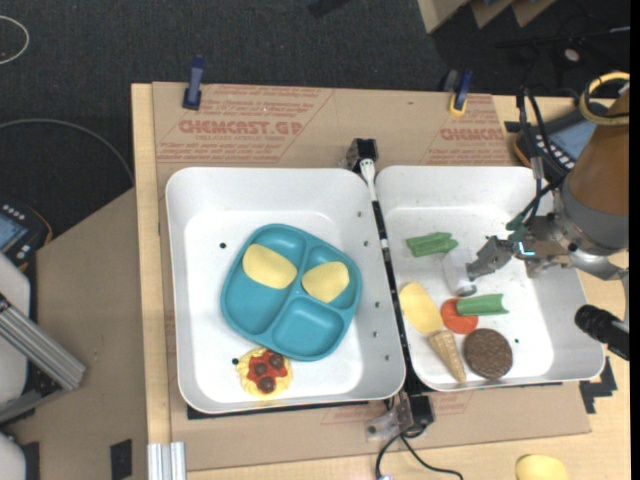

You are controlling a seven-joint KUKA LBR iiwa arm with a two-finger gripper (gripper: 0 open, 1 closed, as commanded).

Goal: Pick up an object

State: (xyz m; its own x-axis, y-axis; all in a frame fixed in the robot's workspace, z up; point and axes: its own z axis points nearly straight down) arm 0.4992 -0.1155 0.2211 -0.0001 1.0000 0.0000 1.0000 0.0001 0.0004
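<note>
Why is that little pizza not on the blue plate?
The little pizza lies on the left bin's floor, just off the blue plate. The plate's two yellow pieces sit neatly in compartments, so it looks stray.

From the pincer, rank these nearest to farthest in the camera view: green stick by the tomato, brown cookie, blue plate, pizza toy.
From the pincer:
1. Green stick, just below it, right bin.
2. Brown cookie, lower, right bin.
3. Blue plate, left bin.
4. Pizza toy, left bin's lower corner.
</note>
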